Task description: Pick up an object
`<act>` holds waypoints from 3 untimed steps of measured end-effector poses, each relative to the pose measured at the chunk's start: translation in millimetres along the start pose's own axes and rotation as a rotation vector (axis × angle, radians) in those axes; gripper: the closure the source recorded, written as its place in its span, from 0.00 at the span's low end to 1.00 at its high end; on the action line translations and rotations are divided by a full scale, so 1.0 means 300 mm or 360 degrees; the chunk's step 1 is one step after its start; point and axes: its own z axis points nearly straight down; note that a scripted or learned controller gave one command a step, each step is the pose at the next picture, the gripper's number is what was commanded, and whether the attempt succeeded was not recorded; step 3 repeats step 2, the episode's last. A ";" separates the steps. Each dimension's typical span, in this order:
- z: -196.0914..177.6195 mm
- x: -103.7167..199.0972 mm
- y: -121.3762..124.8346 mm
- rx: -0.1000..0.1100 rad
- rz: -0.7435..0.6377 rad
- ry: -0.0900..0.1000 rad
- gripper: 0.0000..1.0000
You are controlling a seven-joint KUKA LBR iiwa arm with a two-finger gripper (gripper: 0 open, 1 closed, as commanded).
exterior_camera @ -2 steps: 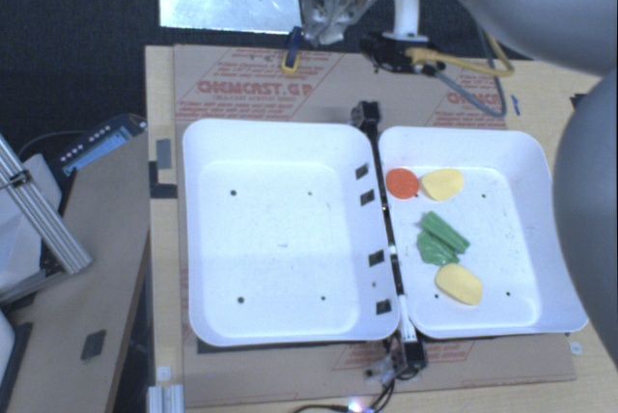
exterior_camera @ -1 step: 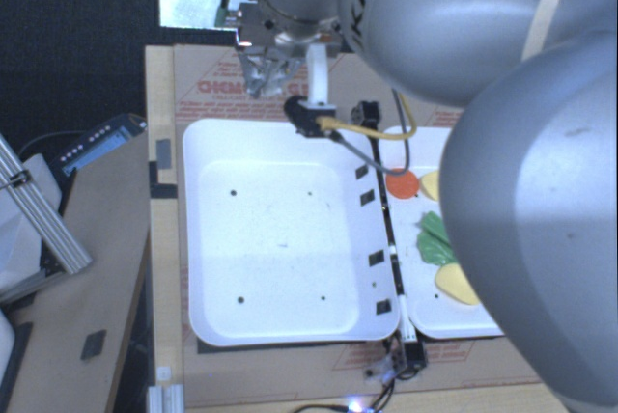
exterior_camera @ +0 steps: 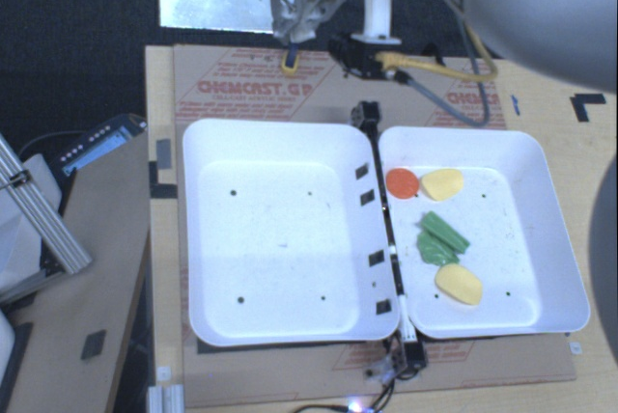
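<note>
gripper point(exterior_camera: 293, 27) top centre, above worktop point(exterior_camera: 241, 83) behind bins, fingers state unclear | right bin point(exterior_camera: 550, 208): red disc point(exterior_camera: 403, 182), 2 yellow pieces point(exterior_camera: 442, 183) point(exterior_camera: 459, 284), green piece point(exterior_camera: 441, 238) | left bin point(exterior_camera: 280, 218) lower left

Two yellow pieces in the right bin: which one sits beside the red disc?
The upper yellow piece, just right of the red disc; the other yellow piece lies below the green item.

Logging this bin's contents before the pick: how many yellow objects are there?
2, both in the right bin: one yellow piece near the far wall beside the red disc, another nearer the front, below the green item.
</note>
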 end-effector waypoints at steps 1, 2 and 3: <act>0.118 -0.135 0.160 0.0026 0.0016 -0.0016 1.00; 0.211 -0.184 -0.091 0.0037 0.0012 -0.0013 1.00; 0.211 -0.184 -0.091 0.0037 0.0012 -0.0013 1.00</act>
